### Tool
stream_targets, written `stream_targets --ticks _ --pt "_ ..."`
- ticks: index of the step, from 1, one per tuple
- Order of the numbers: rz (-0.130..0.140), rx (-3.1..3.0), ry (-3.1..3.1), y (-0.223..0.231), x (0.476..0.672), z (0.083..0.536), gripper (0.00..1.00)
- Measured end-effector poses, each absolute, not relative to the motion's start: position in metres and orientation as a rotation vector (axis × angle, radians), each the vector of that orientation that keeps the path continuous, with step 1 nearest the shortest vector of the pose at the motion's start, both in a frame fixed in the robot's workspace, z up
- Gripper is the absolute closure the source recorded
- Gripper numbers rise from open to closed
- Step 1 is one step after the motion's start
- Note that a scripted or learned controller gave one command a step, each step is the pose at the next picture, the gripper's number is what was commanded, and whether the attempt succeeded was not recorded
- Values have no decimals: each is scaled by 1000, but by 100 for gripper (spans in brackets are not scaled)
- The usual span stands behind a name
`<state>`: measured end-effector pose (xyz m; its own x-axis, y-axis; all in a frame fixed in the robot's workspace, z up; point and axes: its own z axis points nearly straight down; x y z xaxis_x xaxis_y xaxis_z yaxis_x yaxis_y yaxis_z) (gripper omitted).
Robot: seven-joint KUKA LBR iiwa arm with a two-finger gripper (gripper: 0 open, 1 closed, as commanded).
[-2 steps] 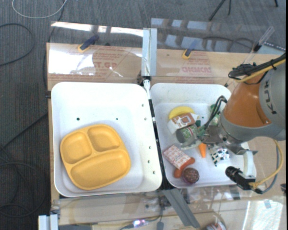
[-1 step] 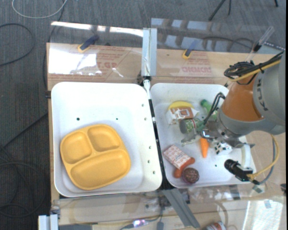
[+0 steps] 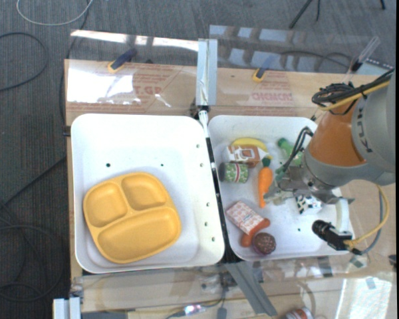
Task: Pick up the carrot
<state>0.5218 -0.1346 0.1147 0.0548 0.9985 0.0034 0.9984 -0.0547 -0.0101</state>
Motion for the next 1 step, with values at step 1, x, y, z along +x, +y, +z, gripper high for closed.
stream_targets --ticks 1 --pt "6 -2338 -2097 -80 571 182 100"
